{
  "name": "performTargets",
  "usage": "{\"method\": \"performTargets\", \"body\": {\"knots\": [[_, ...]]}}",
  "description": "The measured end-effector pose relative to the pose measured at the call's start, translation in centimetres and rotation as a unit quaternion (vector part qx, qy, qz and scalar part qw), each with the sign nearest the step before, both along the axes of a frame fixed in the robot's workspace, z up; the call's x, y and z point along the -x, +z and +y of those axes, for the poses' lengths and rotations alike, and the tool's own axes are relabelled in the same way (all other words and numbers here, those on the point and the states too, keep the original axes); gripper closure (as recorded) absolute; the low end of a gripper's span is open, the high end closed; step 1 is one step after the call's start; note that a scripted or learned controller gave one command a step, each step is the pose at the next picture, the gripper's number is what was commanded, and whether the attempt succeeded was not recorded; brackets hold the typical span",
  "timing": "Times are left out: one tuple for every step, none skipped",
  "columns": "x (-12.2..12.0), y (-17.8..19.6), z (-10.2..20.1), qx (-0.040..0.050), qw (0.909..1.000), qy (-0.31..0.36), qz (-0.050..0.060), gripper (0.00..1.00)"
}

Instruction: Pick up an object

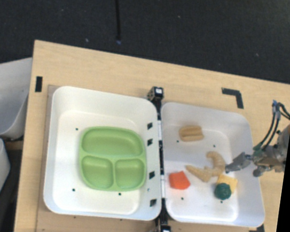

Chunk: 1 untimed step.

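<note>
Your gripper (238, 163) hovered beside the tan curved toy (210, 168) (probably light, rigid); whether open, I couldn't tell; grip its middle.

No readable text, label, brand, number or sign anywhere.
</note>
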<state>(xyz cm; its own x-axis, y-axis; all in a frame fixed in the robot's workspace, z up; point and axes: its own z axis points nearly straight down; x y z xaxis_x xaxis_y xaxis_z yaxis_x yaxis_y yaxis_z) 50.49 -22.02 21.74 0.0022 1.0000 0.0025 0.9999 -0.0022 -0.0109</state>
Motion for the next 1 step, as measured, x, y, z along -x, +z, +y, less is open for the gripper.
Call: {"method": "performTargets", "body": {"knots": [[-0.28, 0.60, 0.02, 0.0017, 1.0000, 0.002, -0.006, 0.00]]}}
